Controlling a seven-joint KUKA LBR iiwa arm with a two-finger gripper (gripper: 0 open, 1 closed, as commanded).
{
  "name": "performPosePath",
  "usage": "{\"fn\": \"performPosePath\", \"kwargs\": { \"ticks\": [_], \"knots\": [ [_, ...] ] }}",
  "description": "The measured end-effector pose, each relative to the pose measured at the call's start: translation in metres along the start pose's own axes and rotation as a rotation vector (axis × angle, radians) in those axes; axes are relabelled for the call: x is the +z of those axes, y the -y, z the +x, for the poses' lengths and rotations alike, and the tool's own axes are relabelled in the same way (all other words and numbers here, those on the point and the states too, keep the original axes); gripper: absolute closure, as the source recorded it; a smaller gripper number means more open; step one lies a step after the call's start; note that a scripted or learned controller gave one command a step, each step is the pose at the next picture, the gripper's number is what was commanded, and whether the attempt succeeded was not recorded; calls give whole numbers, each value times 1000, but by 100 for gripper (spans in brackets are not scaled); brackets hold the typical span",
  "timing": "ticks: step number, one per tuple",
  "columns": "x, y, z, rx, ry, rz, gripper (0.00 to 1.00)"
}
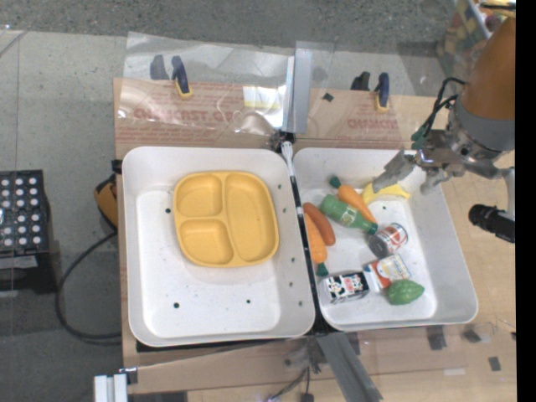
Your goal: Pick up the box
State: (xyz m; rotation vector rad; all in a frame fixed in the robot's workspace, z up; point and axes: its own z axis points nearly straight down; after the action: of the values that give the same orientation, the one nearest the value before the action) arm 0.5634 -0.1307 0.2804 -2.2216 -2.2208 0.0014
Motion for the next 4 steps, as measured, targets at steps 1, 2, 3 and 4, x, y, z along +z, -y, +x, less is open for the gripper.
{"fn": "performPosePath", "kwargs": {
  "ticks": [1, 2, 3, 4],
  "knots": [
    [120, 26, -47, -104, 0, 2, 0],
    [187, 84, -56, -187, 1, -2, 0],
    [179, 85, -57, -184, -1, -1, 100],
    [87, 15, -4, -100, 1, -1, 100]
  ]
}}
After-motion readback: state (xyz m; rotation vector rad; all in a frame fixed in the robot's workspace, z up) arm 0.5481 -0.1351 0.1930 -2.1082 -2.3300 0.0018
